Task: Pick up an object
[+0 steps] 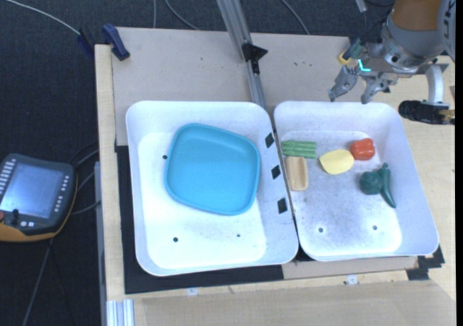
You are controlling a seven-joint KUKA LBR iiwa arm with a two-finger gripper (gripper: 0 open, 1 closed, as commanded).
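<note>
In the right bin (347, 234) lie several small items. A green ridged piece (299, 149) sits at the left, with a tan bread-like piece (296, 173) just below it. A yellow lemon-like piece (336, 162) is in the middle, a red piece (363, 149) to its right, and a dark green pepper-like piece (377, 183) lower right. My gripper (356, 91) hangs above the bin's far rim, fingers open and apart, with nothing between them.
The left bin (145, 238) holds a blue square plate (212, 168). A metal pole (233, 14) slants across the bench behind the bins. A teach pendant (32, 194) lies on the floor at the left. Cables run over the dark floor.
</note>
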